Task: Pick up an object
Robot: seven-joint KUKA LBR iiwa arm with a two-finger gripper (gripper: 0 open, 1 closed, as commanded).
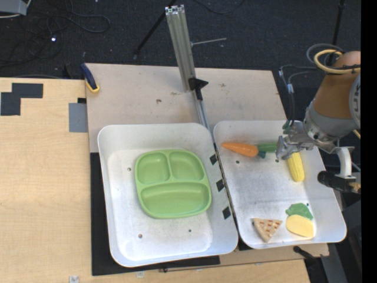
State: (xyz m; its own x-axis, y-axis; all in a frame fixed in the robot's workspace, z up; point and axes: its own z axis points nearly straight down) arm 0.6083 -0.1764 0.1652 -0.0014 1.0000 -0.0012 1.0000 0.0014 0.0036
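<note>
No text, label or number is readable anywhere (bins included).

Bench point(147, 96) with two white bins point(118, 240)

Pincer point(285, 150) low between carrot point(240, 149) and corn point(296, 167) — right bin point(250, 208).

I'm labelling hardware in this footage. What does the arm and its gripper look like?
The arm is grey with an orange band above the wrist, its body rounded and tapering. The gripper is a small metallic grey piece. A pale cable loop sits near the arm's top.
</note>
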